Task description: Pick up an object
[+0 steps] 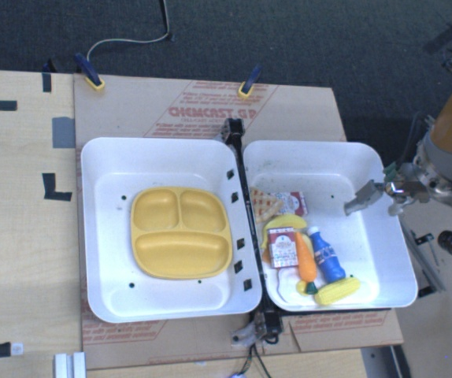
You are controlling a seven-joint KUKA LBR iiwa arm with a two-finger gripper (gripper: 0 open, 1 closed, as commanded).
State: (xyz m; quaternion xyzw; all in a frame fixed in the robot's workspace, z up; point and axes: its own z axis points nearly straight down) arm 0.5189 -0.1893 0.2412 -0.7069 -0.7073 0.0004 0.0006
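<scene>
Lying in the right bin [368,164] is a tight heap of small items, any of which could serve as the object to pick: a blue bottle [327,260] with a white cap, an orange carrot [306,261], a yellow corn cob [338,291], a red-and-white sachet [284,250] and a flat printed packet [277,204]. All sit against the bin's left wall and front half, touching or overlapping one another.

Gripper [365,198]: positioned over the right bin's far right side, well apart from the heap, nothing between its fingers. Jaw state cannot be told at this angle; one grey finger is visible pointing toward the bin floor.

Risks, judged from the layout: the crowding means a closing grasp may catch two items or push one aside. The bottle and carrot look rounded, smooth and probably slippery plastic, liable to roll or squirt out. The packet and sachet lie flat and thin, offering little edge to pinch. Items hard against the dividing wall leave scant room for a finger.

Left bin [100,211]: holds a yellow compartment plate [182,232], glossy, rounded corners, three wells. Both bins are shallow white moulded plastic, resting on a cardboard sheet [289,105] clipped to the bench.
</scene>
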